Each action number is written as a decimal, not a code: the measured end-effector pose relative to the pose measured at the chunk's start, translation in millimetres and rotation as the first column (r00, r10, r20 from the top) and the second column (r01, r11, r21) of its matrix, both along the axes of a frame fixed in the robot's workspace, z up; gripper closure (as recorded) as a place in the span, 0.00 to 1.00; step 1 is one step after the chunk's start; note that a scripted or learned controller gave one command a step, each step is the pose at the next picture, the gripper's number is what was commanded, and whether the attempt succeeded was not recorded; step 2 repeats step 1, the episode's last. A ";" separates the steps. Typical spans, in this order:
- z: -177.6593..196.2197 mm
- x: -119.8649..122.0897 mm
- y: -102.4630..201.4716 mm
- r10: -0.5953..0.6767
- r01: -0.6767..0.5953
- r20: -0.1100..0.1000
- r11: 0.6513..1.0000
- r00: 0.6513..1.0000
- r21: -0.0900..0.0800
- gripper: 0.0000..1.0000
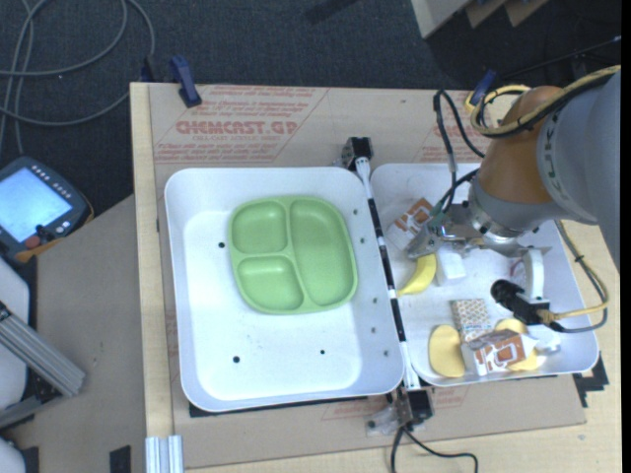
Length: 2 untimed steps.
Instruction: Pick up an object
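Observation:
My gripper (441,236) hangs low in the right bin (577,294), near its left side, with the grey arm and orange band above it. Just below and left of it lies a yellow banana (419,276), and a small white block (453,265) sits right under it. A red and white snack packet (414,215) lies up and to the left of the gripper. Nothing shows clearly as held.
The left bin (197,264) holds a green divided plate (294,254). At the front of the right bin lie a checkered packet (470,312), a yellow round piece (445,351) and an orange and white packet (498,349). The bins' shared wall (385,264) runs just left of the gripper.

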<state>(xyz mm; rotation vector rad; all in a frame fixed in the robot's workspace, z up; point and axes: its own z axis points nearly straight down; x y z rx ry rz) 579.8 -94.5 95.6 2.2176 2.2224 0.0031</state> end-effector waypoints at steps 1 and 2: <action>112.4 16.0 53.2 -0.001 0.001 -0.001 1.000 1.000 0.000 1.00; 112.4 16.0 53.2 -0.001 0.001 -0.001 1.000 1.000 0.000 1.00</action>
